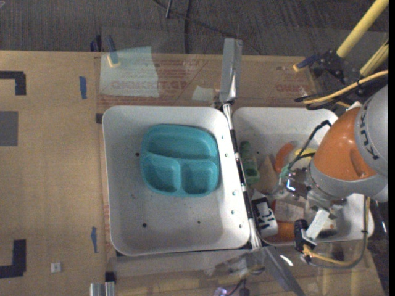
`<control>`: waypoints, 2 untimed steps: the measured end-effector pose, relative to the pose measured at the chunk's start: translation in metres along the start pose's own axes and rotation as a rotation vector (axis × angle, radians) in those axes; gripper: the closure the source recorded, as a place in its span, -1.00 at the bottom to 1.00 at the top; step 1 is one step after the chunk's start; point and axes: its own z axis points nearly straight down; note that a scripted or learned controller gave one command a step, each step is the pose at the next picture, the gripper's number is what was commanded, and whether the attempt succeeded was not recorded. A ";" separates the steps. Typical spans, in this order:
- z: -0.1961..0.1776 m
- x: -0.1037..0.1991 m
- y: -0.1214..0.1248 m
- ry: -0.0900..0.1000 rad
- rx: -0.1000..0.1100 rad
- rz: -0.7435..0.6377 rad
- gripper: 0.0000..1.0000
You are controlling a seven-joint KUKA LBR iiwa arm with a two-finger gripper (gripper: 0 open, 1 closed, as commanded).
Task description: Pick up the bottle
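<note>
camera view: two white bins point(117, 165), one teal tray point(180, 159), claw point(290, 187) state unclear.

your arm: grey shell, orange band

you'll see the arm point(345, 156) has a rounded orange band above a grey metal wrist, a pale grey link at the frame edge, thin black cables looping alongside, and a white block near its tip.
</note>
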 end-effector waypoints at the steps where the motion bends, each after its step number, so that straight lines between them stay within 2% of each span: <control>1: -0.001 -0.013 0.008 0.005 -0.002 0.260 -1.00; 2: 0.000 -0.001 0.003 -0.002 -0.006 0.489 -1.00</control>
